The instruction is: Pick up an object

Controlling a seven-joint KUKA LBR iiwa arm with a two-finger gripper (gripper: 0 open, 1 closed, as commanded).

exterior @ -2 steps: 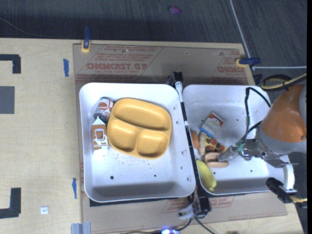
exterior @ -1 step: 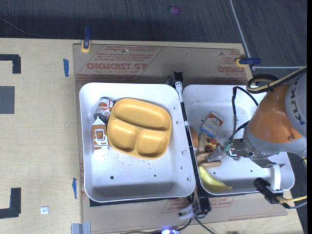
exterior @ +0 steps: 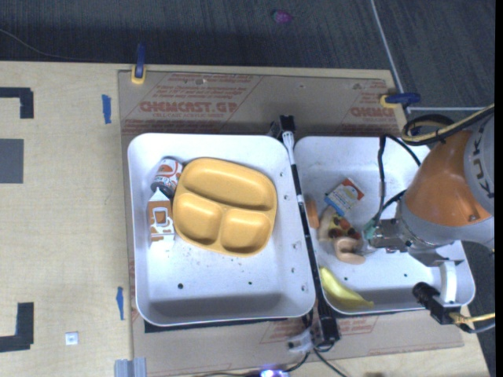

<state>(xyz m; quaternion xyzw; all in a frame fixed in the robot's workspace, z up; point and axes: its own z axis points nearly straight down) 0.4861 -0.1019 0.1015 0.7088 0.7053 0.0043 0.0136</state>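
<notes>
The right bin [exterior: 391,287] holds several small things. A blue, white and orange packet [exterior: 344,195] lies near its middle, with a dark multicoloured cluster [exterior: 339,227] just below it. A beige ring-shaped piece [exterior: 348,250] sits under the cluster. A yellow banana [exterior: 341,290] rests along the front left wall. A thin orange piece [exterior: 312,210] lies by the left wall. My gripper [exterior: 368,237] is low inside this bin, its tip against the right side of the cluster and the beige ring. Nothing is visibly lifted.
The left bin [exterior: 139,242] carries a large yellow compartment tray [exterior: 224,205], a can [exterior: 166,177] and an orange-and-white box [exterior: 159,219] at its left wall. The arm's orange band [exterior: 442,192] and grey wrist cover the right bin's right side. Cables run along the divider.
</notes>
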